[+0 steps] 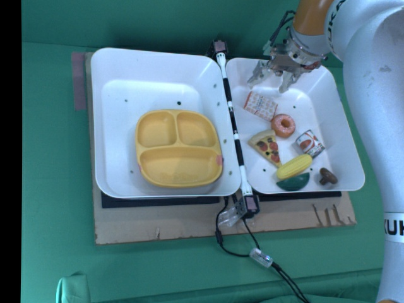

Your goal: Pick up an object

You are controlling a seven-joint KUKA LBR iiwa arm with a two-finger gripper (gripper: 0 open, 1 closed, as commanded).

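Cracker box (pixel 260 105): this small printed carton lies flat in the right bin (pixel 334 115), just below the gripper (pixel 273 77), whose fingers are spread with nothing between them. You should judge it light, stiff and thin; take it across its narrow edges. Beyond lie the donut (pixel 283 125), pizza slice (pixel 267 147), can (pixel 310 143) and corn (pixel 294 166). The small brown item (pixel 327 177) is hard to identify.

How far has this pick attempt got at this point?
Done: the gripper is over the far end of the right bin, fingers open. In hand: nothing sits between them. Left: descend, close and lift. The nearest item is the cracker box; donut, pizza slice, can and corn lie untouched.
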